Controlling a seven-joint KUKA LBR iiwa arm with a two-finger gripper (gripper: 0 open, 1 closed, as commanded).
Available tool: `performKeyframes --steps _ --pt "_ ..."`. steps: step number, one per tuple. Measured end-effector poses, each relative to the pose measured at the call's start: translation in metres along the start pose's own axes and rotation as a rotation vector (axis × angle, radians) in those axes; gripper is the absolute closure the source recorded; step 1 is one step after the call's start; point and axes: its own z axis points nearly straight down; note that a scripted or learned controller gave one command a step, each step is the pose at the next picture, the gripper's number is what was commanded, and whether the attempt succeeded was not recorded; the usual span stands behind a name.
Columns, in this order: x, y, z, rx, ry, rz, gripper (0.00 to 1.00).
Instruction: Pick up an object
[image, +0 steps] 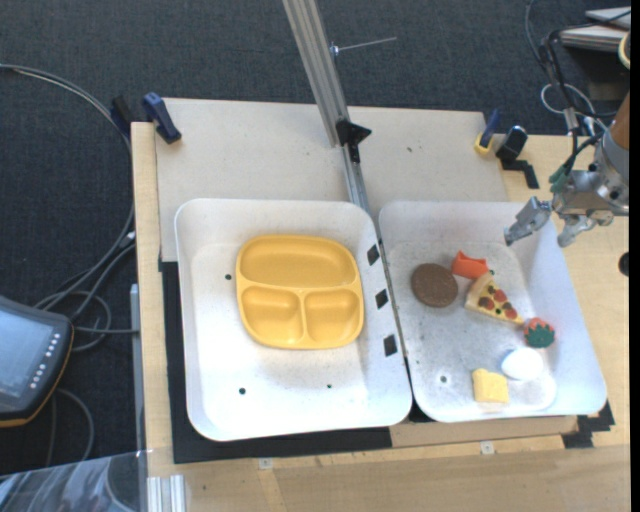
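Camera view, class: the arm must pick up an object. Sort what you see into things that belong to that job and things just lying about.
Belongs to the job: claw, open above the right bin; cookie, pizza slice, orange piece, strawberry, cheese, white ball.

Lying about: yellow tray, left bin, clamps, tablet.

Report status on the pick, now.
Gripper open, at right bin's far right edge, nothing between fingers. Nearest: orange block, brown round cookie, pizza slice toy. Nothing in the way.
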Motion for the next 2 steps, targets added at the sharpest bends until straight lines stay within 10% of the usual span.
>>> performKeyframes --steps 2 --pt "0.009 0.001 0.047 0.004 0.0 0.0 0.0"
